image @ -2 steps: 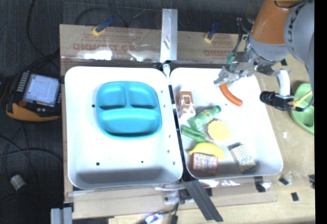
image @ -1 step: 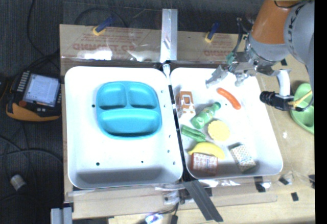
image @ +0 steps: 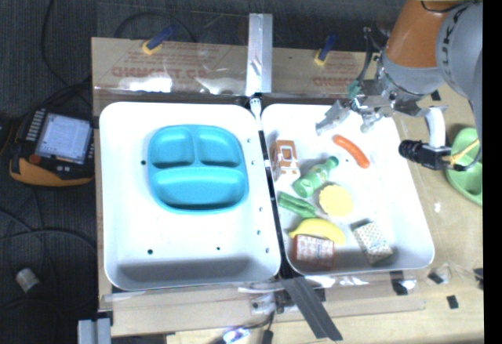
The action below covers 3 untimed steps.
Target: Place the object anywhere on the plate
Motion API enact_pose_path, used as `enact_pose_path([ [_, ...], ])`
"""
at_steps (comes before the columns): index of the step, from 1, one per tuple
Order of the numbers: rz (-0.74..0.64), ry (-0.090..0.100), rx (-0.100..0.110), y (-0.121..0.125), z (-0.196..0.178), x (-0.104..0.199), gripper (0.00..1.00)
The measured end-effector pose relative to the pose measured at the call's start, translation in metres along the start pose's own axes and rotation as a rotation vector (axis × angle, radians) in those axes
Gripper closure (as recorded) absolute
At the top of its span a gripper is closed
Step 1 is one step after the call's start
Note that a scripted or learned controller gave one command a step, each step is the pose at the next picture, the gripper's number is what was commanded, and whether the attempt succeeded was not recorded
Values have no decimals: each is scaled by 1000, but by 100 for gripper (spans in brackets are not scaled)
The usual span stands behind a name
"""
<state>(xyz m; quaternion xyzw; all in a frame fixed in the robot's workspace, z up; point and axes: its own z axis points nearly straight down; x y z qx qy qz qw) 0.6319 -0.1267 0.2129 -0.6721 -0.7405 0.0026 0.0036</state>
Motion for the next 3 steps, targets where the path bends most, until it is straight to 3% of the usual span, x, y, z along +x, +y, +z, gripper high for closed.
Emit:
enact_pose_path([
  [1, 47, -4, -2, 6, 63, 3, 0],
  [2, 45, -3, 2, 7, 57, 3, 100],
  [3, 208, 1, -3, 15, 32, 65, 100],
])
